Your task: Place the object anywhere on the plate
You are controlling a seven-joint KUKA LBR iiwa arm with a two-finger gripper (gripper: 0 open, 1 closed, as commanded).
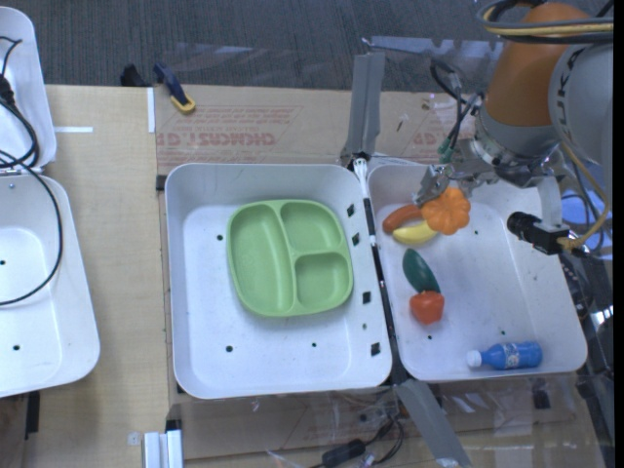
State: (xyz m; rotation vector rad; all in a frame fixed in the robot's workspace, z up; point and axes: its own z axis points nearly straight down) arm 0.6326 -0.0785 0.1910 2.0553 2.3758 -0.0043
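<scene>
A green three-compartment plate (290, 256) lies in the left bin (195, 291). The right bin (546, 291) holds several toy foods. Among them, an orange pepper (448, 212) sits at the bin's back left, with an orange carrot-like piece (400, 218) and a yellow banana (414, 232) beside it. A dark green vegetable (421, 270) and a red one (427, 306) lie nearer the front. My gripper (435, 185) hangs over the back left of the right bin, right at the orange pepper's top edge. The arm's orange band (531, 61) is above it.
A blue bottle (508, 356) lies on its side at the front right of the right bin. A grey divider post (366, 105) rises between the bins at the back. A black camera part (534, 232) juts in at the right. White trays stand at the far left.
</scene>
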